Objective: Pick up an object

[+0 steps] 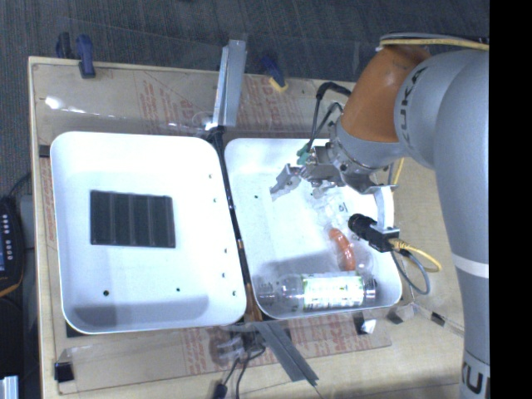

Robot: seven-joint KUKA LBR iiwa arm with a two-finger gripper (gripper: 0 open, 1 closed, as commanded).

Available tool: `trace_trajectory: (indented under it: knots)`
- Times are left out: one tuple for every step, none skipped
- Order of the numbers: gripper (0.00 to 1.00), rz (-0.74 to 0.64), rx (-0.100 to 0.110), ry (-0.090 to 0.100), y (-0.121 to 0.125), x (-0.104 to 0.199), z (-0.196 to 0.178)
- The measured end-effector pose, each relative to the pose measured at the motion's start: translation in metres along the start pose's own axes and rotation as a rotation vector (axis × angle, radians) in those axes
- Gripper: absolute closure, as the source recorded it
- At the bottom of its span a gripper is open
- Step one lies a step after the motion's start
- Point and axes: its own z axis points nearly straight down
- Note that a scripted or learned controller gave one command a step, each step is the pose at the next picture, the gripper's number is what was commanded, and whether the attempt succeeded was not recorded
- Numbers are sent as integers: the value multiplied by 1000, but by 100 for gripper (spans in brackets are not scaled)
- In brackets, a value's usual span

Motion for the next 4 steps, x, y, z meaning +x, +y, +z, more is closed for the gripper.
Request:
trace_trajectory:
  knots:
    - [0, -21, -4, -1, -76, -49, -39]
    - [0, -36, -3, -3, -57, -65, -14]
    - [0, -71, -5, -2, -35, -67, -5]
    - [0, -114, -2, 0, -31, -66, 4]
